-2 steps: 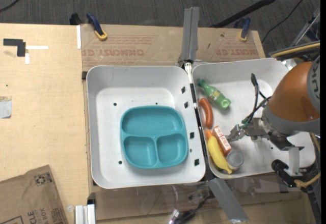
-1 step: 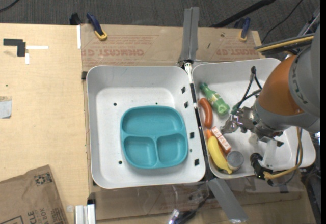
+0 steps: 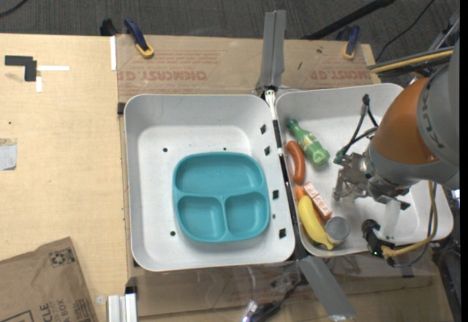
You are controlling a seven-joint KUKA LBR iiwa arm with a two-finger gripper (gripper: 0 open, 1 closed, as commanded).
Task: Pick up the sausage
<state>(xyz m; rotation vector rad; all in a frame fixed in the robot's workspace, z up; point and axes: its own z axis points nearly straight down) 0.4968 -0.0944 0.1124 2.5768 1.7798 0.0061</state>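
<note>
Jaws on the small metal gripper (image 3: 352,183) are too dark and jumbled to make out, so I cannot tell if they are wide, narrow or shut. Nothing can be seen held in them. The gripper hangs over the middle of the right shallow white bin (image 3: 329,98). The big grey arm with the orange band (image 3: 408,130) comes in from the right and covers much of that bin, so its right side is hidden. Black wires loop around the arm, and they make the gripper even harder to see.

The long reddish-orange sausage (image 3: 295,162) lies in the right bin, close to its left wall. It is apart from the gripper, off to the gripper's left in the picture. A green plastic bottle (image 3: 308,142) lies just above the sausage, tilted, with its cap end near the sausage's top. Below the sausage is a small red and white packet (image 3: 317,200). Its words are too small to read. A curved yellow banana (image 3: 312,224) lies just beside the packet, near the bin's bottom corner. A little round grey can (image 3: 337,229) sits right by the banana.

The left shallow white bin (image 3: 132,167) holds a blue-green plastic plate (image 3: 221,196) with three parts.
</note>
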